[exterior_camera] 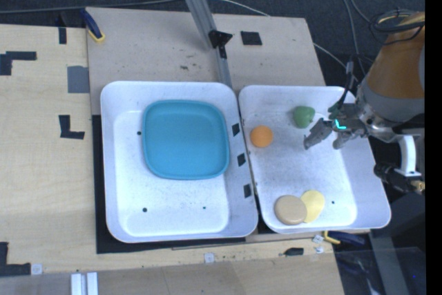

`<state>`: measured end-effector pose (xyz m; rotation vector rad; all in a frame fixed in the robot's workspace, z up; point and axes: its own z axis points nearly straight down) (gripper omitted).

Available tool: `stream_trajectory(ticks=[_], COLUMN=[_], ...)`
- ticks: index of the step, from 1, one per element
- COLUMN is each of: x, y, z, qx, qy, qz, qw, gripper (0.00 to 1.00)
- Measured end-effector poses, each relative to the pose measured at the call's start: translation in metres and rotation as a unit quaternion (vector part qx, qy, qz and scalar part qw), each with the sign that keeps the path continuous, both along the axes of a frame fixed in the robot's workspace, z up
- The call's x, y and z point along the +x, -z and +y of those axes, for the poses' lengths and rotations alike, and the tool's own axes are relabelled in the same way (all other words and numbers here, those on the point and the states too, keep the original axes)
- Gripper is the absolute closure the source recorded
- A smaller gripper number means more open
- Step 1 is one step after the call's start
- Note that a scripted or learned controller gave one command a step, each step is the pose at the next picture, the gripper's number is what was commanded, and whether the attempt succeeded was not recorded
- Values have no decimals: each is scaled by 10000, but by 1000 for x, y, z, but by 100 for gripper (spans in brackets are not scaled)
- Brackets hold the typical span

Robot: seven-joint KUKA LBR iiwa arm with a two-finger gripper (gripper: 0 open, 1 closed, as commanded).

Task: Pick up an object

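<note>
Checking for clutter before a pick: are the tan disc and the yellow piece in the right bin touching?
Touching. The camera view shows the tan disc overlapping the yellow piece, no gap between.

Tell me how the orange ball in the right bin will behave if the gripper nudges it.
The orange ball looks round, so it would probably roll. It lies near the right bin's left wall, which might stop it.
</note>
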<state>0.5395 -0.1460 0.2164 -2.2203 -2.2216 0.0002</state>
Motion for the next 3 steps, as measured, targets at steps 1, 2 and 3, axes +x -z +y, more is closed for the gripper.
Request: stream_trajectory(ticks=[1,2,3], x=[0,-8,-10], y=[0,49,113], z=[0,7,5], qx=[0,2,4], qy=[0,-1,1], qz=[0,21,29], qw=[10000,10000,10000], gripper=[0,0,0])
